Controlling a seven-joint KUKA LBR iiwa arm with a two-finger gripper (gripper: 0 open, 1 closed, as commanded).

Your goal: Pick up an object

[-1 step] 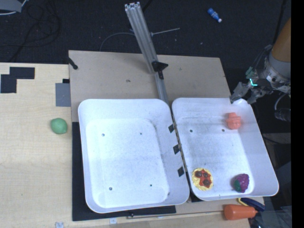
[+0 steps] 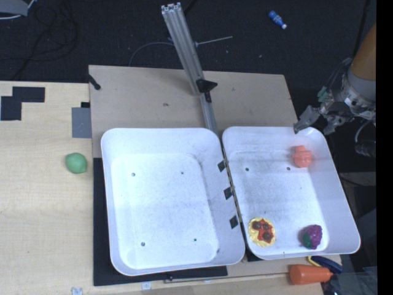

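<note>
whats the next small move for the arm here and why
Probably a short move inward and down toward the pink object. The gripper hangs over the right bin's upper right corner with nothing between its fingers, and that object lies nearest; the purple and yellow toys lie farther off.

the bench [image 2: 37, 189] bears two white bins [image 2: 163, 201] and a green ball [image 2: 76, 163].

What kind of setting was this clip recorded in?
Most likely a robotics lab bench for grasping trials: two shallow white bins, left and right, hold toy-like items such as a purple grape bunch, with loose cables on the dark floor behind.
</note>
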